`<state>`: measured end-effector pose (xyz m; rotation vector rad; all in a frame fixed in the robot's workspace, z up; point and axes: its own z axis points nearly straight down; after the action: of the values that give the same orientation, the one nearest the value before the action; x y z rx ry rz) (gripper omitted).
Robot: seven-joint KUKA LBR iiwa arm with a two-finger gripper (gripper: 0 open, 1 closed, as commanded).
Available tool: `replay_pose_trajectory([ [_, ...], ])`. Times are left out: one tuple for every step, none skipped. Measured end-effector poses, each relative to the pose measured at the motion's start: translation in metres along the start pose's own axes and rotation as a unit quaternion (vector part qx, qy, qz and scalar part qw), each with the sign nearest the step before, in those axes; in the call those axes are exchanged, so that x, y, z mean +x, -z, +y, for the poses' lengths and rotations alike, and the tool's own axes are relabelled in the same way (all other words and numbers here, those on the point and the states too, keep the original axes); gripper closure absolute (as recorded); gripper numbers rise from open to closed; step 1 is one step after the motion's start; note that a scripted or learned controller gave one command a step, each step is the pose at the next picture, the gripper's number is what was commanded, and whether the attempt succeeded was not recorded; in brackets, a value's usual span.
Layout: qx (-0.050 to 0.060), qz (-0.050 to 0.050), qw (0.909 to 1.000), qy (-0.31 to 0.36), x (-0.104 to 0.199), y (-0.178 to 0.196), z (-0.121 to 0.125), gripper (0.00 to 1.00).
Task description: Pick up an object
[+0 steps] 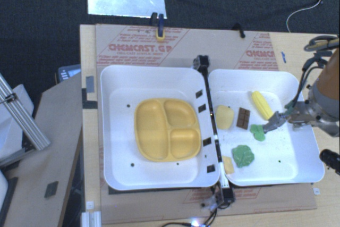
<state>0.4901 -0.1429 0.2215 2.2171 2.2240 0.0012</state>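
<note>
In the right bin [287,170] lie a yellow corn cob [261,104], a pale yellow block [224,117], a brown chocolate bar [243,118], a small green piece [257,133], a larger green leafy piece [243,156] and a small yellow wedge [228,165]. My gripper [272,124] reaches in from the right and sits low in this bin. Its tip is right beside the small green piece, just below the corn cob's lower end. I cannot tell whether it touches the green piece. Nothing is visibly lifted.
The left bin [114,130] holds a yellow divided tray [166,129]. A black divider strip [207,119] runs between the bins. The grey arm [324,98] and its cables hang over the right bin's right edge. A yellow clamp [159,26] sits at the bench's back.
</note>
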Motion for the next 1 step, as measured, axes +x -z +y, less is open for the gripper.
replay_pose_trajectory([
  [0.005, 0.002, 1.0, 0.0, 0.0134, -0.1205, 0.0012, 0.0],
])
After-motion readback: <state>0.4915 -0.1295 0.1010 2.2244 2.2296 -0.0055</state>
